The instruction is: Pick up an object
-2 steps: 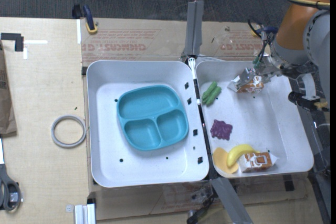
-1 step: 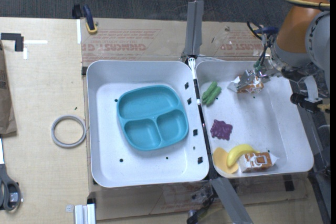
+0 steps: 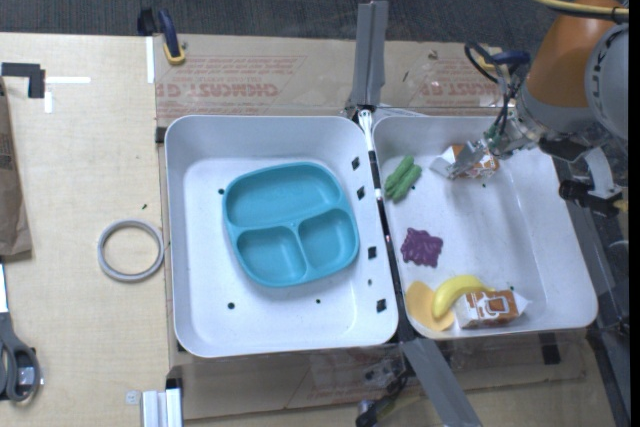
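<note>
Gripper (image 3: 478, 160) sits low in the right bin's (image 3: 560, 245) far corner, fingers pinching a small crumpled packet (image 3: 466, 161), so the task's object is at its tip, apparently mid-grasp.

The left bin (image 3: 190, 245) holds a blue tray (image 3: 290, 223) with three compartments, lying at a slight tilt near the bin's middle. On the counter (image 3: 80, 165) to the left of that bin lies a grey ring (image 3: 130, 249). Scissors (image 3: 17, 365) show at the lower left edge, and a brown bag (image 3: 12, 185) runs along the left edge above them. A cardboard sheet (image 3: 260, 75) with red print lies behind the bins, with a blue and yellow clamp (image 3: 168, 35) at its far left corner. A grey post (image 3: 370, 55) stands behind the seam between the bins.
</note>
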You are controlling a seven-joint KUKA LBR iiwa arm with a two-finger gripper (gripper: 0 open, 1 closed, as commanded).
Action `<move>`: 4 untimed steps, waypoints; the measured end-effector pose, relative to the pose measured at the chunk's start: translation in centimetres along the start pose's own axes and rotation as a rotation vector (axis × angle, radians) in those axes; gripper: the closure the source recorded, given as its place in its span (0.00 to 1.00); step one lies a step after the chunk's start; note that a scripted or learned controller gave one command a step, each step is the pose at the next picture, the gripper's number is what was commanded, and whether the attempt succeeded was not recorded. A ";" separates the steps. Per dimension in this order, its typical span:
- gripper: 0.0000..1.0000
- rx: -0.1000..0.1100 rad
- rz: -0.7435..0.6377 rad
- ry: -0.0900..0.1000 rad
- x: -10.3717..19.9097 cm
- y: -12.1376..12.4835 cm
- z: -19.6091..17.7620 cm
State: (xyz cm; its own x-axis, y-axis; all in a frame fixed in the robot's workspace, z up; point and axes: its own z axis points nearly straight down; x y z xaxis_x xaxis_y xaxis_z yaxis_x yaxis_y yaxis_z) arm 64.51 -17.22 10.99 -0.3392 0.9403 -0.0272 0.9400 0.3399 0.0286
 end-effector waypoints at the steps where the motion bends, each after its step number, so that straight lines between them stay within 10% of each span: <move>1: 1.00 0.009 -0.004 0.013 0.3 0.1 -1.2; 2: 0.00 0.002 -0.004 0.008 0.2 0.2 -1.3; 3: 0.00 0.024 -0.117 0.024 -4.9 -0.1 -3.7; 4: 0.00 0.014 0.101 0.014 1.5 0.7 -0.9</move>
State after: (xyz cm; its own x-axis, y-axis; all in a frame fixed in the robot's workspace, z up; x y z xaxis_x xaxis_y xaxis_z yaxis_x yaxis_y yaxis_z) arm 64.61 -15.52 11.88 -0.2434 0.9699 -0.0107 0.9697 0.2436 0.0165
